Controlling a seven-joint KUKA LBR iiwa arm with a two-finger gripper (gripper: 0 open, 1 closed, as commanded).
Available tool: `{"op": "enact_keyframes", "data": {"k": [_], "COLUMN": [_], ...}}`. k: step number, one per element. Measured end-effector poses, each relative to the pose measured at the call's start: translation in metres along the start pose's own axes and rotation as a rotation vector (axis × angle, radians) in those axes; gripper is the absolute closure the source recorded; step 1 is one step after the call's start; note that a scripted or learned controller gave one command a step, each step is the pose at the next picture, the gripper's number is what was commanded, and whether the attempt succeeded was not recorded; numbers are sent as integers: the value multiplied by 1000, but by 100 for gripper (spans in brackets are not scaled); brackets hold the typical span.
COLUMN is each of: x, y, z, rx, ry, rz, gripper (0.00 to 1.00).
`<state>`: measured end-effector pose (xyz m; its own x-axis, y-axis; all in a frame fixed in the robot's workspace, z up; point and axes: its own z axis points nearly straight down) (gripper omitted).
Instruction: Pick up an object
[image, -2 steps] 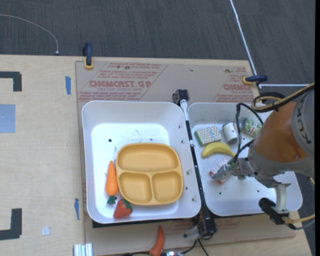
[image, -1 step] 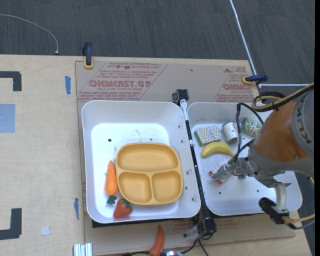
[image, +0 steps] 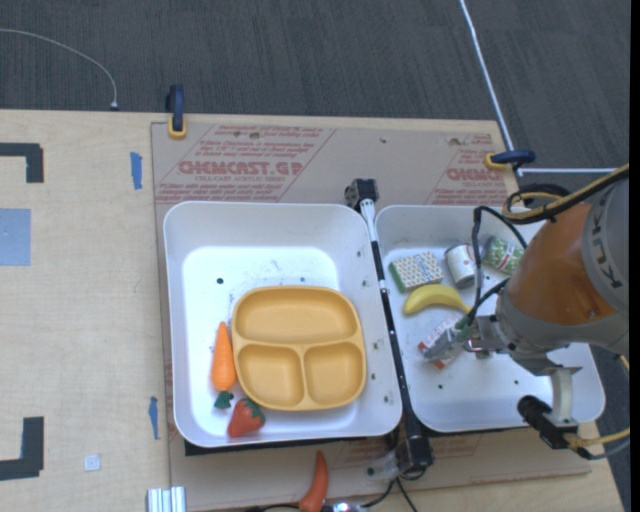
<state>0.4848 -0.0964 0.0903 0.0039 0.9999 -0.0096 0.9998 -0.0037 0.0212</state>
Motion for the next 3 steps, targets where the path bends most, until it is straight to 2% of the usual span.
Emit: {"op": "enact_keyframes", "data": {"k": [3], "x": [1], "y": [0], "z": [0], "rx": [0], "ry": [0], "rz": [0], "gripper": [0]}}
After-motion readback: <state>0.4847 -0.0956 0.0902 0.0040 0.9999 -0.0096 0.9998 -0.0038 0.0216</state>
